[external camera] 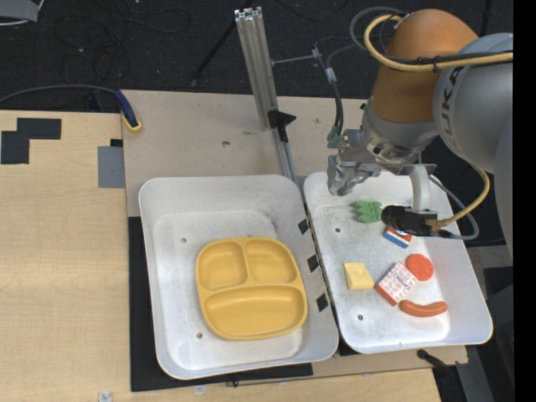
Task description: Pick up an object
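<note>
The pincer [342,182] hangs over the far left corner of the right bin [373,329], low above the white floor. It holds nothing that can be seen, and whether it is wide or narrow cannot be told from this slant. The grey arm [477,99] with its orange band reaches in from the right.

The nearest loose thing is a small green piece [366,212], which lies just beside the pincer, toward the near right, apart from it. Further toward the near side lie a small blue, white and red packet [398,239], a round orange-red disc [419,267], a yellow block [358,275], a red-and-white box [395,284] and a reddish sausage [423,309]. The box sits between the yellow block and the disc, close to both. The sausage lies nearest the front rim.

The left bin [167,224] holds a yellow divided plate [251,287] with three compartments, lying flat near its middle.

Both bins rest on a black mat [136,308] on a pale wooden counter [59,266]. The counter's left panel bears black square marks and a grey one. A bare aluminium post [255,65] stands tilted behind the bins. Beyond the counter the floor is dark, with cables strewn across it.
</note>
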`<state>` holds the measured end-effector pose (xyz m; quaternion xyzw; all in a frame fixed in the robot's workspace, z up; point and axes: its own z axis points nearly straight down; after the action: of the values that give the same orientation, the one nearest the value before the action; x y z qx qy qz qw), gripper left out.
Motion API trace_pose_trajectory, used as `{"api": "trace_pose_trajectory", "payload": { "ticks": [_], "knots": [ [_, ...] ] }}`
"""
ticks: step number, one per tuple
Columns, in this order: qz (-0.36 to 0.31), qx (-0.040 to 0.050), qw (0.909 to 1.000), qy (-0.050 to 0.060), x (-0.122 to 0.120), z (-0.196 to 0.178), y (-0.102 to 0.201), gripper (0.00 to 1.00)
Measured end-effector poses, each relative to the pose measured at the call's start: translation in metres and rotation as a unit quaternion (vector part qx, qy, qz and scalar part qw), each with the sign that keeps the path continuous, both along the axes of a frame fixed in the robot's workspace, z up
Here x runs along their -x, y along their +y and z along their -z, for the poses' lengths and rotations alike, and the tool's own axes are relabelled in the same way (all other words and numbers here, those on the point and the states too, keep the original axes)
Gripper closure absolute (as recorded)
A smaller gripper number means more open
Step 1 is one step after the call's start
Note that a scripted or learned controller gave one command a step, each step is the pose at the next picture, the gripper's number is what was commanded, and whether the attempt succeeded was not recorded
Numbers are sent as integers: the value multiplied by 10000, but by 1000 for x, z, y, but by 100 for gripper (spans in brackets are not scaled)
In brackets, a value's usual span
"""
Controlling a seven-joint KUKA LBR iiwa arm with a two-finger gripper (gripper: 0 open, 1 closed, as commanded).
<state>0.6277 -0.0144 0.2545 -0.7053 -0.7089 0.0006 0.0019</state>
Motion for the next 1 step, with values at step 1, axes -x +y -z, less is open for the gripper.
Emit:
{"api": "trace_pose_trajectory", "payload": {
  "ticks": [1],
  "knots": [
    [-4, 0, 10000, 7, 16, 3, 61, 100]
  ]
}}
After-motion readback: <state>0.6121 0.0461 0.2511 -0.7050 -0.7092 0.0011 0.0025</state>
